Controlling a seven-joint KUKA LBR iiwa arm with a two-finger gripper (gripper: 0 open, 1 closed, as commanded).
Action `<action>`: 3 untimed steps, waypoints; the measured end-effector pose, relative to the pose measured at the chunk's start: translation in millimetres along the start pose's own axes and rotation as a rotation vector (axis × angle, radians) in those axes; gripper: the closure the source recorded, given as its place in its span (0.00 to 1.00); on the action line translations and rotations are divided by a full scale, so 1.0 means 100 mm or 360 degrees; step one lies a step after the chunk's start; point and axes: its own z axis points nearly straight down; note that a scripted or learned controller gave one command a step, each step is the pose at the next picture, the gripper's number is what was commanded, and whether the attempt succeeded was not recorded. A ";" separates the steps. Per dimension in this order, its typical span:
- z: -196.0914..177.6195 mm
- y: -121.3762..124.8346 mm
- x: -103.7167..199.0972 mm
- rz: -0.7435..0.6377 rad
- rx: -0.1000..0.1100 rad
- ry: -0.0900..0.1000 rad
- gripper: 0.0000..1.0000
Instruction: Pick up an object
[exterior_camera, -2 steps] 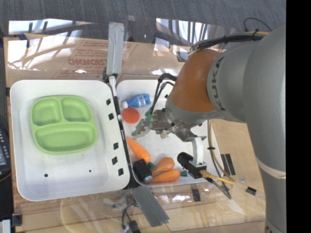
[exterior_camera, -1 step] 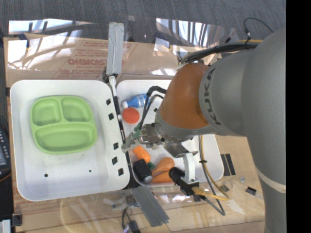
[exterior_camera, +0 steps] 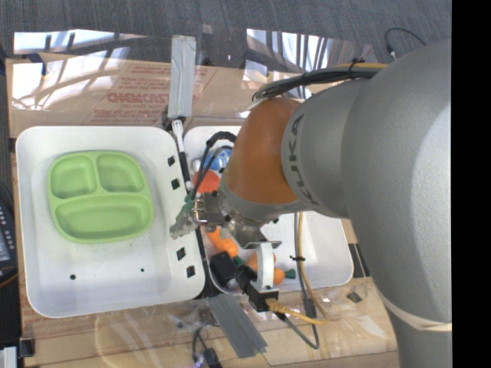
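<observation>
Step in hand, as judged: reach and descent for the pick, nothing lifted yet. The next move calls for settling on a single piece and closing on it clear of the wall between the bins.

Grey KUKA arm (exterior_camera: 383, 167) reaches in on the far side of the view from the green three-compartment plastic plate (exterior_camera: 100, 196), its big links hiding most of what lies beyond that plate; the orange band (exterior_camera: 261, 159) above the wrist points toward the plate, so the wrist looks pitched down and over toward it.

Shallow white bin (exterior_camera: 31, 205) holds the plate and nothing else that I can make out. The second shallow white bin (exterior_camera: 330, 251) stands just beside it, on the side away from the plate, largely under the arm.

Plate lies flat, compartments bare.

Two-finger gripper (exterior_camera: 190, 215) sits near the plate's arm-side edge, about over the wall shared by the bins. Whether it is parted or closed I cannot tell, and nothing can be seen held in it.

Candidate objects, all in the second bin, on the arm side of the plate:
- a small orange lumpy piece (exterior_camera: 224, 244), just past the gripper and lower in the view;
- an orange-red piece (exterior_camera: 205, 181), higher in the view;
- a small blue item (exterior_camera: 222, 159), higher again, mostly hidden, shape unclear.

Risk, as judged: the gripper is close to the shared wall and could strike it.
</observation>
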 end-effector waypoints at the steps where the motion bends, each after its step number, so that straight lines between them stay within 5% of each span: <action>1: -0.12 0.15 -0.72 0.0314 0.0005 -0.0002 0.00; 2: 0.99 0.14 -1.38 0.0568 -0.0003 0.0001 0.00; 3: 0.00 0.07 -0.81 0.0251 0.0000 0.0003 0.00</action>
